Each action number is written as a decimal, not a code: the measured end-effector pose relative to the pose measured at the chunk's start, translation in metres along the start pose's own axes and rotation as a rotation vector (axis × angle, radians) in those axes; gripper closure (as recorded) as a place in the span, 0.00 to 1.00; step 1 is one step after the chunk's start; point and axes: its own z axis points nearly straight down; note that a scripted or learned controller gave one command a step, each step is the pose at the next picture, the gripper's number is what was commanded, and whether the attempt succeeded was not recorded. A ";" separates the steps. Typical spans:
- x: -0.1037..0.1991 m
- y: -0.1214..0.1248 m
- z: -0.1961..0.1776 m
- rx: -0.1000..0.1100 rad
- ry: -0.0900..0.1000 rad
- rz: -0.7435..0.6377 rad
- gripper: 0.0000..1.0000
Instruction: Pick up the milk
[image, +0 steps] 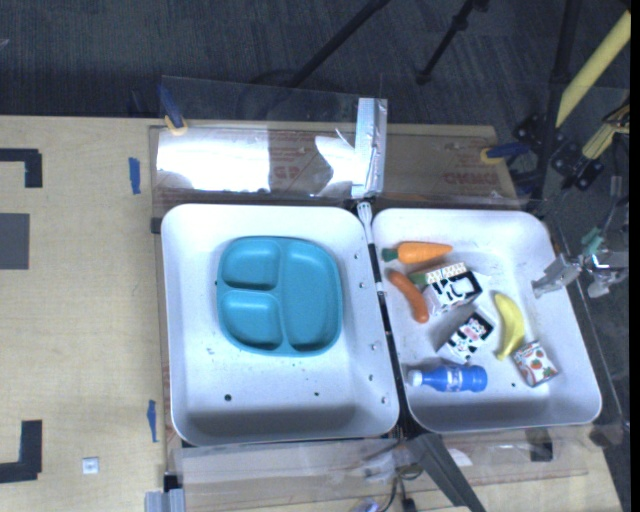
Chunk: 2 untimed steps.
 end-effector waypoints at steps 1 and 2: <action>0.086 0.020 0.062 0.001 0.000 0.094 0.00; 0.111 0.058 0.115 -0.036 -0.003 0.132 0.00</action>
